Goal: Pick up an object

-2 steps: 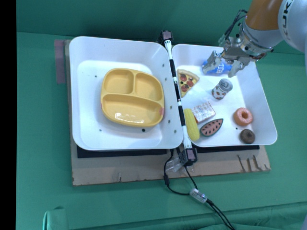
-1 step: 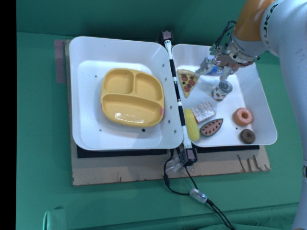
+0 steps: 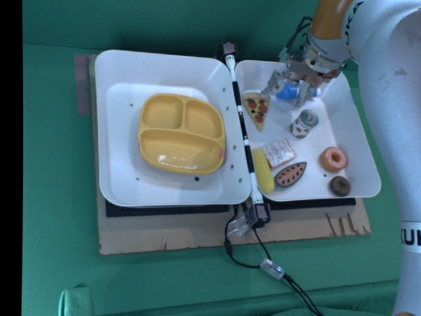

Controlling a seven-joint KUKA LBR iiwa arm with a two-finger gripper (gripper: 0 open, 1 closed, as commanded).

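Green cloth covers the bench under two white bins. One bin holds a yellow plate. Its neighbor holds pizza, a can, corn, watermelon and two donuts. Spread fingers of the gripper straddle a blue thing.

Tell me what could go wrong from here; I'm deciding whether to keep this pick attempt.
1. The gripper is over a blue object near the right bin's far wall; the grasp may slip or miss.
2. The can and pizza slice lie close by and could get knocked.
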